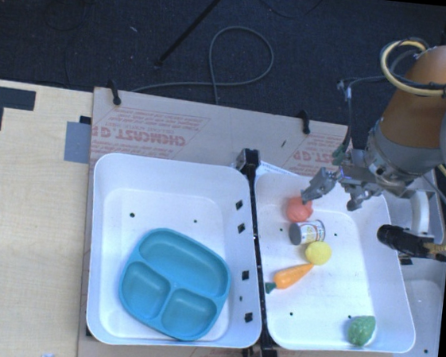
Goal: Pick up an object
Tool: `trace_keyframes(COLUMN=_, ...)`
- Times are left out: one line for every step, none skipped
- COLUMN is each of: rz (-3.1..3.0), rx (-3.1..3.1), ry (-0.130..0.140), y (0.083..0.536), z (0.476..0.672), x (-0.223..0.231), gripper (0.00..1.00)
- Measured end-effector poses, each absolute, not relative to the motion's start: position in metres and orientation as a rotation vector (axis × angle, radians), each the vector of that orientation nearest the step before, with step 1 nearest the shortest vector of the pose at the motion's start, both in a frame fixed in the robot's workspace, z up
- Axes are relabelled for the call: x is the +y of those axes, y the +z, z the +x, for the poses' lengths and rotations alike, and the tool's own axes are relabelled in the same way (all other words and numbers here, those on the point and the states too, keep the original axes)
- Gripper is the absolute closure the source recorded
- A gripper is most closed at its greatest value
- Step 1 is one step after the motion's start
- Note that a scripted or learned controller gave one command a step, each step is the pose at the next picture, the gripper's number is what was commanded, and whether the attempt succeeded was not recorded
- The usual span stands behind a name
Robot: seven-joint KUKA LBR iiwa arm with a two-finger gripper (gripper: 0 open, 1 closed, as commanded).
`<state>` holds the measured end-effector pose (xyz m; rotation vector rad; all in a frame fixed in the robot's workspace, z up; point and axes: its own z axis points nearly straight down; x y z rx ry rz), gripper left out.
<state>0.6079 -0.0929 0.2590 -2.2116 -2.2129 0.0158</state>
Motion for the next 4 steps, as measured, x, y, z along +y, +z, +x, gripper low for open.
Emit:
trace_keyframes(rz=-2.216, rx=-2.220, ry=0.006, y=0.265, z=0.610, x=-0.093, gripper=0.00)
trace_keyframes(rz=-2.210, rx=-2.219, ry=0.011, y=0.207, z=0.618, x=-0.087, gripper=0.00)
trace_keyframes(rz=-2.213, rx=-2.215, ry=0.013, y=0.140, z=0.617, x=-0.083, gripper=0.00)
trace_keyframes(rz=-2.230, rx=-2.231, ry=-0.015, y=0.120, z=0.624, x=-0.085, gripper=0.00)
